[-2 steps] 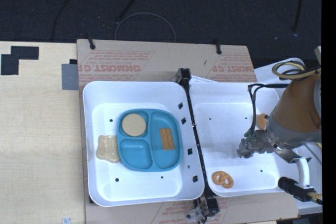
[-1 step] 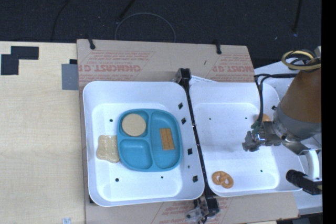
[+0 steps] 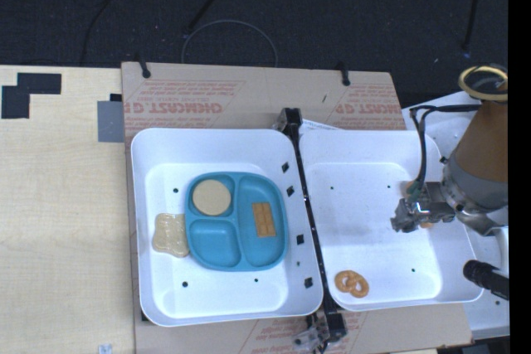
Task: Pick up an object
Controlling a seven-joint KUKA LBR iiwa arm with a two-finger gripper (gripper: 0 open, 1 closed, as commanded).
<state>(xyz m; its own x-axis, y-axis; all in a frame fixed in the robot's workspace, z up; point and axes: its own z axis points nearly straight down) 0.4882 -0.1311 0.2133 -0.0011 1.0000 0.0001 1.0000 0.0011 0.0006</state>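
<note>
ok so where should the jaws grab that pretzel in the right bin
The pretzel lies flat on the right bin's floor near its front-left corner, apart from everything else. Probably best to come straight down from above and close across its outer ring at the narrower width, one finger on each side. The bin wall is close on its left and front, so keep the fingers off that corner.

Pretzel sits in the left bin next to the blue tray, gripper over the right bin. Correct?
Not quite. The camera view shows the pretzel in the right bin, near its front left corner. The blue tray is in the left bin. The gripper is over the right bin, as you said.
</note>
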